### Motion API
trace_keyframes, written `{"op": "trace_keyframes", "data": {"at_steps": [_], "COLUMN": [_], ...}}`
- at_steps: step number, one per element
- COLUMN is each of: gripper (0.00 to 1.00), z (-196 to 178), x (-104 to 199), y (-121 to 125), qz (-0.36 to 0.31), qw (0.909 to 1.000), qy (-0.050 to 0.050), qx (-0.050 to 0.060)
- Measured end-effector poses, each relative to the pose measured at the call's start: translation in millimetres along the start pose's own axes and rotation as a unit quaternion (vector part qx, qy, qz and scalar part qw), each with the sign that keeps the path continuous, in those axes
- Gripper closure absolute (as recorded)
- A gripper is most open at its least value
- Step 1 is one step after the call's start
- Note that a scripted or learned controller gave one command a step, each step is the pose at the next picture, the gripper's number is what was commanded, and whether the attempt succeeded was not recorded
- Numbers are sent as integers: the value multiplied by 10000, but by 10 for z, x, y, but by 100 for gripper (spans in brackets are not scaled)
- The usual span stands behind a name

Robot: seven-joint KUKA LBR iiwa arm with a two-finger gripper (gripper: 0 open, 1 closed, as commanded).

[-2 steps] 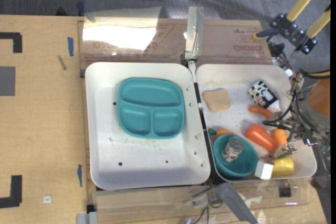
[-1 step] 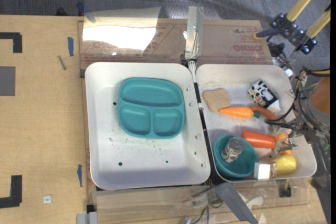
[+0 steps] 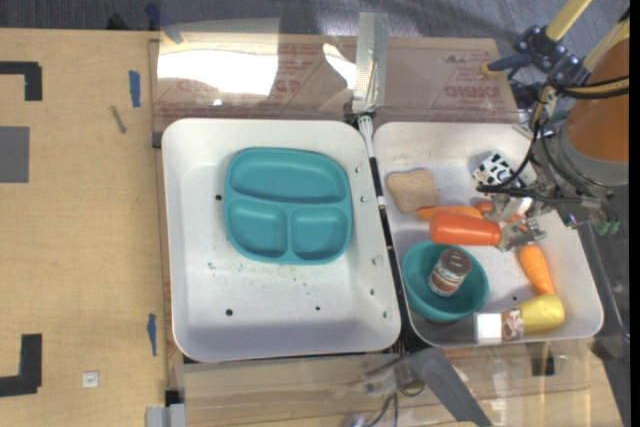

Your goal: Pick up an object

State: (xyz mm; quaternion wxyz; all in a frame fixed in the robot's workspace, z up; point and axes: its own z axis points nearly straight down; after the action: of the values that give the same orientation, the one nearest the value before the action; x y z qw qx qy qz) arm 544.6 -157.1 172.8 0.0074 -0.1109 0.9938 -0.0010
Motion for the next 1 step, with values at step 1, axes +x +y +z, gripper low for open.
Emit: {"op": "trace_keyframes", "data": {"at_steps": [1], "gripper": [100], "z": [-272], "x": [-465], "y": [356], "qz": [356], "qw": [9994], "qy": [17], "qx": [-12]}}
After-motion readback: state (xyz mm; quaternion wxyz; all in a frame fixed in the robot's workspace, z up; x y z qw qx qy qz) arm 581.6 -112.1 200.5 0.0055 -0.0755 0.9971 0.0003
